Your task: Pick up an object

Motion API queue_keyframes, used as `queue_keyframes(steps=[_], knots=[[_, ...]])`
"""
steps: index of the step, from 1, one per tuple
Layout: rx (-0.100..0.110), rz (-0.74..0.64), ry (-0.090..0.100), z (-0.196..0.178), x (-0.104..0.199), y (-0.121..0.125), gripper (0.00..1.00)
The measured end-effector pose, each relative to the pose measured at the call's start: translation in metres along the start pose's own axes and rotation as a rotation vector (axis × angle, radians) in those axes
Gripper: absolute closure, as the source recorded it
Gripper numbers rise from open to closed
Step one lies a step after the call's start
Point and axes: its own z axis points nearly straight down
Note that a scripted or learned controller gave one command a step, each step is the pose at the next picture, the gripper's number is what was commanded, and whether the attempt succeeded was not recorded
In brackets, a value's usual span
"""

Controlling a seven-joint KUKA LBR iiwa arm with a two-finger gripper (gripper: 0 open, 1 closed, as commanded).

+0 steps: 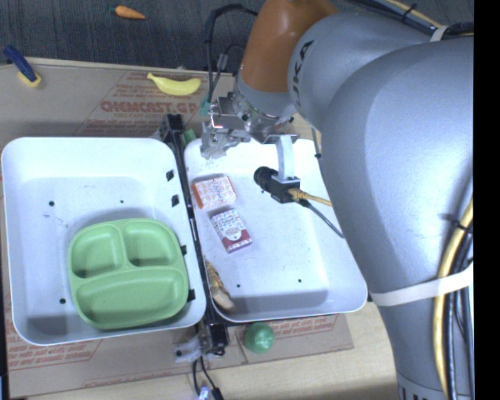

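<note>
**Cardboard-Topped Bench Over Dark Carpet**

The bench (108, 98) carries a brown cardboard sheet with faded red printing, which shows along the upper left of the frame and again as a strip at the bottom edge. Beyond it, across the top of the frame, runs a dark grey floor (83, 15) with a fine ribbed texture like carpet. A small orange item (130, 12) lies on that floor near the upper left, and a blue and yellow item (22, 67) rests at the cardboard's upper left corner. The light is even and soft, with only faint shadows on the cardboard. At the lower left edge, a narrow dark band of floor shows beside the cardboard.
</note>
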Motion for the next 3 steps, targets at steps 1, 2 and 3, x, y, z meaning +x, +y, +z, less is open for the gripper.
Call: queue_keyframes(steps=[1,2,3], knots=[[0.006,0.001,-0.002,0.01,0.036,-0.132,1.0],[0.004,0.0,-0.002,0.002,0.013,-0.176,1.0],[0.004,0.0,-0.002,0.002,0.013,-0.176,0.0]])
